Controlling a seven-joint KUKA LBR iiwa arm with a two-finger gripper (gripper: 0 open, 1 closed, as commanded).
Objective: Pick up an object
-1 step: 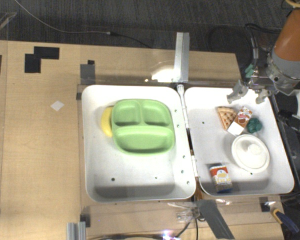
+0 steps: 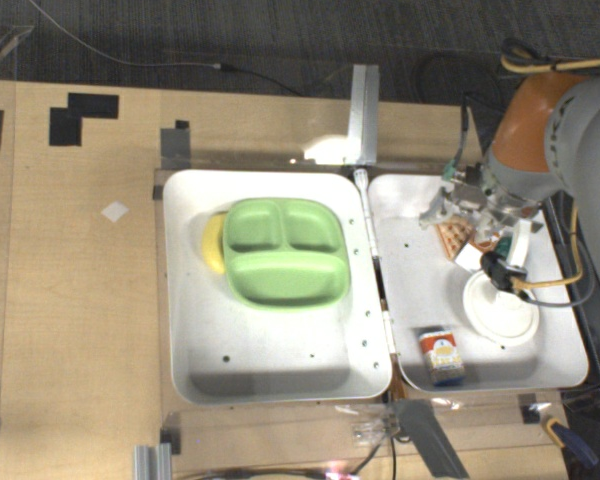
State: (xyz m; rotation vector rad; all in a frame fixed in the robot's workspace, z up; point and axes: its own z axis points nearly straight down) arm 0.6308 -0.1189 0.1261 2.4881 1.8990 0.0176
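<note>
Two shallow white bins sit side by side on the wooden surface [image 2: 70, 298].

Left bin [image 2: 270, 368]: a green divided tray [image 2: 285, 251] lies in the far half, three compartments facing up. A yellow object [image 2: 212, 243] pokes out from under or behind the tray's left edge; its shape is too hidden to name.

Right bin [image 2: 540, 368]: the arm [image 2: 555, 133] comes in from the right, its orange band above the wrist, and the gripper [image 2: 467, 230] is low over the far part of this bin. Whether it is spread or pressed together cannot be told; clutter of metal parts and cables hides that.

Directly at the gripper, a brown patterned object [image 2: 453, 236] lies against the bin floor; touching or merely beside, not clear. A small white piece [image 2: 467, 258] sits just near-side of it.

A white round dish [image 2: 500, 308] lies near and slightly right of the gripper, partly crossed by a black cable end. A small box with a red and white label [image 2: 442, 355] lies well apart from the gripper, by the bin's near wall.
</note>
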